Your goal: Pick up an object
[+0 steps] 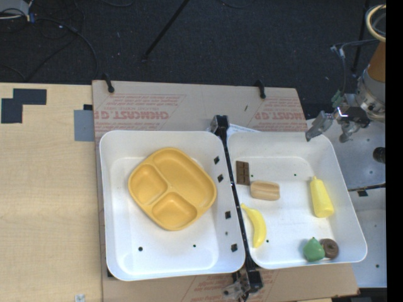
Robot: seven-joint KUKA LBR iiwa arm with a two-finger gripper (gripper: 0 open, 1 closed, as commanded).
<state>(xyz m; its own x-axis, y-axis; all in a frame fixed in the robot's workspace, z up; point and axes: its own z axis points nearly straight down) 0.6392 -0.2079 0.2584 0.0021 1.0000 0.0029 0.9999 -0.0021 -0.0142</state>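
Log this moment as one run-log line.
arm: right edge, outside bins | gripper: above right bin's back corner, nothing held | left bin: yellow tray | pick: not yet done

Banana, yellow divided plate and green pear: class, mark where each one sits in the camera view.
banana (255, 225): camera view, middle of its curved body, right bin.
yellow divided plate (172, 187): camera view, central ridge between its compartments, left bin.
green pear (313, 250): camera view, middle of its rounded body, right bin.

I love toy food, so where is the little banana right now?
The banana lies in the right bin, near its left wall, just below the tan bread roll.
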